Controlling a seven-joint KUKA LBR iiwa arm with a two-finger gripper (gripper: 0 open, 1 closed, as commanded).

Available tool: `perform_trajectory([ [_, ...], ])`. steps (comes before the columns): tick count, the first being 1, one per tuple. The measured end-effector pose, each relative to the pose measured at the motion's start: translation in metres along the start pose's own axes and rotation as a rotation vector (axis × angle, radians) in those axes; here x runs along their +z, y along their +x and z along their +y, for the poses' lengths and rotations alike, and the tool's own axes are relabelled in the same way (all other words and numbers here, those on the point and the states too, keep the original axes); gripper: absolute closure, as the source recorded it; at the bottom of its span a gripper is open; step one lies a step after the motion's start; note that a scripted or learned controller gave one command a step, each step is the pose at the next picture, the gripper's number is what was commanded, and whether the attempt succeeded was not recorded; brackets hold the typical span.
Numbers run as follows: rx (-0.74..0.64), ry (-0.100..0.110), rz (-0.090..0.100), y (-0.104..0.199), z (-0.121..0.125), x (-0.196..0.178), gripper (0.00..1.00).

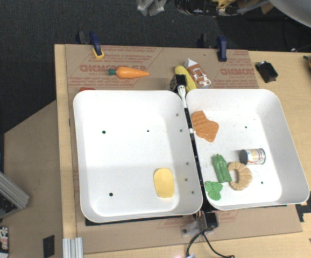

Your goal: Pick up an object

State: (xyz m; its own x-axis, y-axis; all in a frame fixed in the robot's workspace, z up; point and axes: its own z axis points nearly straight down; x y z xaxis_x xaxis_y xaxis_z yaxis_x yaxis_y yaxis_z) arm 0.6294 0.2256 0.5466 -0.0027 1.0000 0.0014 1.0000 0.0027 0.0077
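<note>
Tool first: mine (153, 1) hangs at the top edge of the view, over the dark floor beyond the worktop and well apart from both bins. I cannot tell whether it is released or clenched, and nothing shows in it.

Nearest it, on the cardboard sheet (64, 144) under the bins, lie one toy carrot (128, 72), one yellow corn cob (181, 73) and one brown-and-white packet (199, 75) whose print is too small to read. Two blue clamps (97, 46) pin the sheet's far edge. Red lettering on the sheet begins "CHEM"; the rest I cannot make out.

The right bin (284, 144) holds the most things to pick:
- one flat orange piece (204, 126) near the dividing wall
- one small can (253, 156) lying on its side, label unreadable
- one tan ring-shaped pastry (240, 176) just beside the can
- one green vegetable toy (218, 171) touching the pastry's left side

The left bin (91, 122) holds a single pale yellow oblong piece (164, 183) near its front right corner.
</note>
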Motion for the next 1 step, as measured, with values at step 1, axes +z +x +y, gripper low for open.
perform_trajectory([
  [1,0.000,0.002,-0.001,0.0000,0.0000,0.0007,0.00],
])
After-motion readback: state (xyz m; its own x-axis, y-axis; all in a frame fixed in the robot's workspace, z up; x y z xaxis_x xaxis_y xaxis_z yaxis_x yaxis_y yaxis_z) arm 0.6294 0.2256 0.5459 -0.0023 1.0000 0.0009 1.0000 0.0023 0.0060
